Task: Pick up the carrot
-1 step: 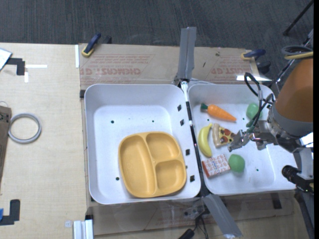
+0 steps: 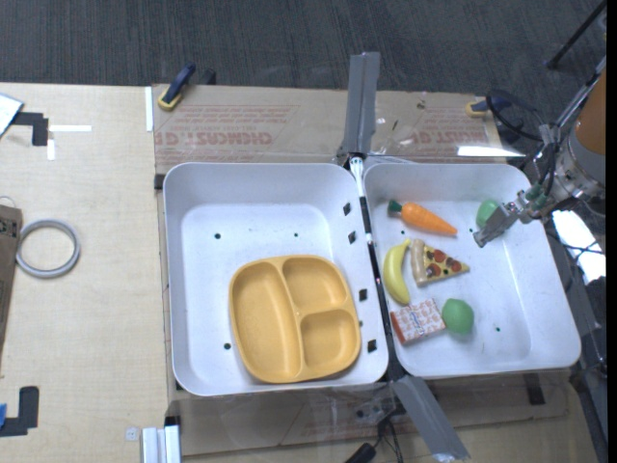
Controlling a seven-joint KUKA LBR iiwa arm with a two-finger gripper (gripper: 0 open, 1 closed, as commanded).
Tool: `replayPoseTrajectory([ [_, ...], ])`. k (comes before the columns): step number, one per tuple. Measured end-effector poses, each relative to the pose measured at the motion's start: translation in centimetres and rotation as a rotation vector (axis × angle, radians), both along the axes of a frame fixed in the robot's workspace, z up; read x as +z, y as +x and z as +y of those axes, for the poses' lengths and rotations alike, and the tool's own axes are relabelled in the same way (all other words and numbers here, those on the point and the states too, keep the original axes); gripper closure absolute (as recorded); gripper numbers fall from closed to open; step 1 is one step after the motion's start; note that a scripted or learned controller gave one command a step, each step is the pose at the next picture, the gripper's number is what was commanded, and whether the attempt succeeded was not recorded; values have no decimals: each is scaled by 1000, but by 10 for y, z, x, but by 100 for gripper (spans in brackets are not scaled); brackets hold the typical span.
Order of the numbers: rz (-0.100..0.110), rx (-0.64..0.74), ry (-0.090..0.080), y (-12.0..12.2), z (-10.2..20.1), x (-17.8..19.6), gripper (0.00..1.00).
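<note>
Approach stage: the gripper [image 2: 485, 233] hangs over the right bin [image 2: 540, 350], holding nothing, its jaws seemingly narrow, though the slant blurs them. The carrot [image 2: 427, 218] lies near the bin's back-left corner, apart to the gripper's left; next comes a leftward shift and descent.

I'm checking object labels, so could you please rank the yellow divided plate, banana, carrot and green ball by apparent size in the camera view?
1. Yellow divided plate, clearly largest.
2. Banana and carrot: look alike, not ranked.
3. Green ball, smallest.
</note>
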State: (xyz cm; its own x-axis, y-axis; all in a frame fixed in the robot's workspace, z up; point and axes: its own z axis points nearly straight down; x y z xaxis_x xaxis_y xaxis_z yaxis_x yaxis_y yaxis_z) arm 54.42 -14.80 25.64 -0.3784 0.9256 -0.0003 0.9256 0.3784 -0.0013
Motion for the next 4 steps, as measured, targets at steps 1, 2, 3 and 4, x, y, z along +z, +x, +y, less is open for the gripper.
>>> replayPoseTrajectory([
  [1, 0, -112, 0, 7, 5, 12, 0],
  [2, 1, -264, -1, 86, 54, -45, 0],
  [3, 0, -313, -1, 84, 44, -166, 0],
  [4, 4, -316, -1, 83, 43, -159, 100],
])
